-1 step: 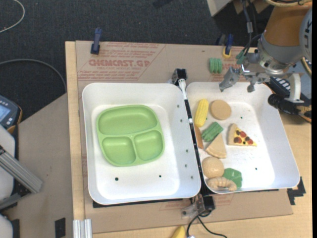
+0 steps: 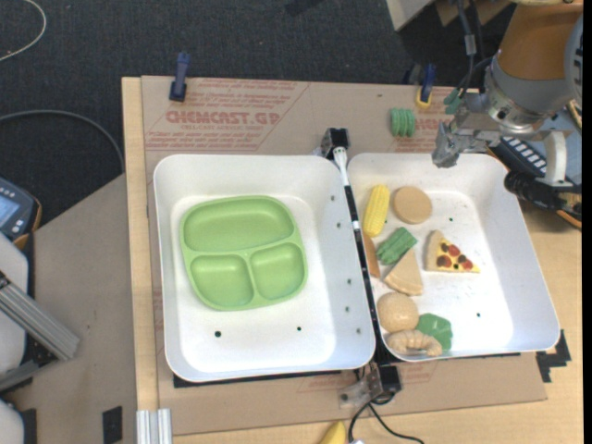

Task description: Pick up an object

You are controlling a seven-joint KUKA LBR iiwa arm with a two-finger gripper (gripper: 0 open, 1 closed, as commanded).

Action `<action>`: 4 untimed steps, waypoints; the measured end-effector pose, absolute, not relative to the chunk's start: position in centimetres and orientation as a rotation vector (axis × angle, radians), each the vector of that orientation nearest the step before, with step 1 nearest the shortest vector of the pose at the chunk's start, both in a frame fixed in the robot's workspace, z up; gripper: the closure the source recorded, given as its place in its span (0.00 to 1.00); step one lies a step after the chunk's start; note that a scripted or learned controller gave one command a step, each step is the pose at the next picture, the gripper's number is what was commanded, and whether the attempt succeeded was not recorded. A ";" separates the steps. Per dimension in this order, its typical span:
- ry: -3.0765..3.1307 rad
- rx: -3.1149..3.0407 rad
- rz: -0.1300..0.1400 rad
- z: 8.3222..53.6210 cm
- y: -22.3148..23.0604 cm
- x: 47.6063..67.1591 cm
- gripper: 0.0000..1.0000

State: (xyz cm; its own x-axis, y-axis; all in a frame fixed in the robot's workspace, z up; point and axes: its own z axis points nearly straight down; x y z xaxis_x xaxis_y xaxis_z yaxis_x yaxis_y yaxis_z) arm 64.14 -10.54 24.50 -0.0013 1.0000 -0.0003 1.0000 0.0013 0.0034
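arm: enters from right, orange band uppermost | claw [image 2: 446,152]: hanging low, pointing down | nothing seen between fingers

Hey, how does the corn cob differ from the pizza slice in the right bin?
The corn cob is long, narrow and all yellow; the pizza slice is a flat triangle with red and dark toppings. The corn cob lies by the bin's left wall, near the divider, while the pizza slice sits nearer the middle. Both are toy foods lying loose in the right bin, untouched by the hand.
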 end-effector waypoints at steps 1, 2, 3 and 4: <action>2.218 2.216 0.008 31.7 -9.7 59.7 1.00; 2.212 2.218 0.010 39.6 -10.4 52.4 1.00; 2.235 2.216 -0.001 36.2 -1.9 49.5 1.00; 2.220 2.210 0.019 47.2 1.2 48.0 1.00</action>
State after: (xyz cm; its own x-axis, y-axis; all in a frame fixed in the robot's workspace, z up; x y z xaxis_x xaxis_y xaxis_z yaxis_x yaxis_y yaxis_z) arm 47.98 1.16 47.24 -0.0045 1.0000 0.0019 0.9999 0.0045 0.0151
